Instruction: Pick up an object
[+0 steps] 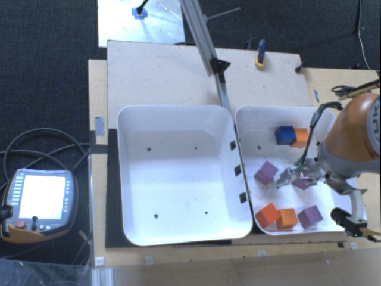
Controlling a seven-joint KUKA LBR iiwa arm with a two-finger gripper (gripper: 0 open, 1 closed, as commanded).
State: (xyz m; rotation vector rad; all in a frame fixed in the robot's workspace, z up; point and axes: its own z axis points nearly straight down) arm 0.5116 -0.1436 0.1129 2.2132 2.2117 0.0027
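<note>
Gripper point(296, 177) sits low in the right white bin point(256, 121) beside a purple cube point(266, 173); we can't tell its state, so the grasp looks unfinished.

No legible txt, labels or nos. anywhere; handheld control unit point(37, 205) at left has a lit screen, too blurred to read.
</note>
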